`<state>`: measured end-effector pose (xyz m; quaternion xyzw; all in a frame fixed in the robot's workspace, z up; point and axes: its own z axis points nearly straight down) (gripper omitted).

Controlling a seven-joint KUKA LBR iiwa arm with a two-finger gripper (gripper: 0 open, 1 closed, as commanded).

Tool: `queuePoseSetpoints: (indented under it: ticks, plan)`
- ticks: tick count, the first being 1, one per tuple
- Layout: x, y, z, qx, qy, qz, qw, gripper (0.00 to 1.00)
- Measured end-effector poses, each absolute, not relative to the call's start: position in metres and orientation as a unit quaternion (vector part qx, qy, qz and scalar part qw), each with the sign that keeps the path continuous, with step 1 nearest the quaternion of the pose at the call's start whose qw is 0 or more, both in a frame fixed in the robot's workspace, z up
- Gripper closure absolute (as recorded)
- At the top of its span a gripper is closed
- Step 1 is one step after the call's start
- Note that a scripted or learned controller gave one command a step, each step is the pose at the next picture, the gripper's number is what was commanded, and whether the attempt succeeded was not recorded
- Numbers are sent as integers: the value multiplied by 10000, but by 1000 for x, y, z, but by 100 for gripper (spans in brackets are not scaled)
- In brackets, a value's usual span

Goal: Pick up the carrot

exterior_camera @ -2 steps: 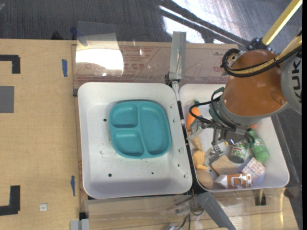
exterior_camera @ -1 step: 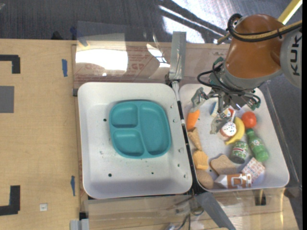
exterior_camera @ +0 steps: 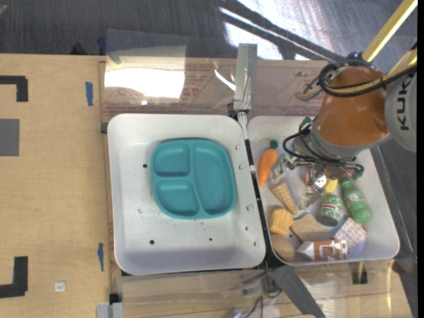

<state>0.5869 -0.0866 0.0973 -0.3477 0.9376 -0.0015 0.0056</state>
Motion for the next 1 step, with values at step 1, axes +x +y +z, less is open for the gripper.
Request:
queuePoseSetpoints:
  ticks: [1]
  plan:
    - [577,-96,90,-3382,9410,-3,62,0]
